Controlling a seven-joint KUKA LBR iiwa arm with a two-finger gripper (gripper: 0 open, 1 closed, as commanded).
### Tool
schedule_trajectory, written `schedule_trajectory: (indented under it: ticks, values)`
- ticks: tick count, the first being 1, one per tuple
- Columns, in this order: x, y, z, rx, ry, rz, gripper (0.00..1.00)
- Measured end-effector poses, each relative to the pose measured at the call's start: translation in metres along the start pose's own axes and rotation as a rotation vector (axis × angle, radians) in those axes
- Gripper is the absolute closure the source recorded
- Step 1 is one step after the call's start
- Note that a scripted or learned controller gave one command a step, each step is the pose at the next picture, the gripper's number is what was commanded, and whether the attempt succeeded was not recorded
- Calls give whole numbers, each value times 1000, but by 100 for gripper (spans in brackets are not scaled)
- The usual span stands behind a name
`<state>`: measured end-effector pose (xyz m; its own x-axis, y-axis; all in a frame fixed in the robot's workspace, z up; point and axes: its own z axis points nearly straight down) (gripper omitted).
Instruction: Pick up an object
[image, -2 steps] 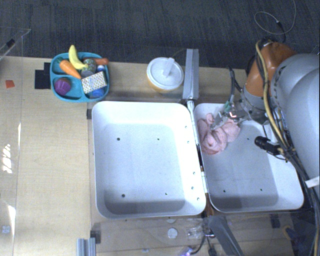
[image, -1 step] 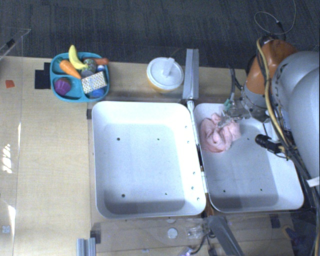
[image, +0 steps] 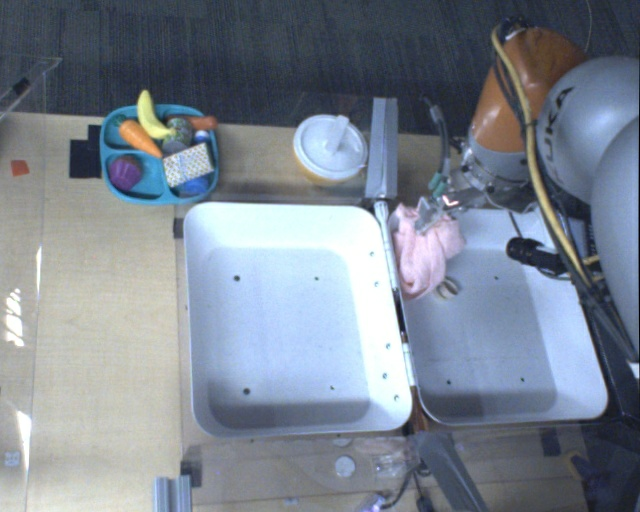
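Pink cloth (image: 421, 256) hangs bunched from the gripper (image: 436, 212), whose two fingers are pinched on the cloth's top edge at the far left corner of the right bin (image: 520, 390). The fingers sit close together with fabric between them, so the gripper is gripping the cloth. The rest of the cloth droops below and slightly left of the fingers, along the bin's left wall, and its lower end lies at the bin floor. Just right of that lower end a small dark item (image: 449, 289), too small to identify, rests on the bin floor.

There are two shallow white bins side by side; the left bin (image: 290, 400) lies touching the right one along a shared edge. There is one arm (image: 590, 120), grey with an orange band, reaching in from the right. On the bench beyond the bins sits one round white lidded container (image: 329, 147) and, further left, one blue tray (image: 118, 188) holding several toy foods, among them a banana (image: 151, 116) and a carrot (image: 139, 138).
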<state>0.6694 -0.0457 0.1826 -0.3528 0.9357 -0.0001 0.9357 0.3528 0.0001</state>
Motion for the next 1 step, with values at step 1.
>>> schedule_trajectory:
  ticks: [1]
  values:
    - [60,10,-74,0,0,6,100]
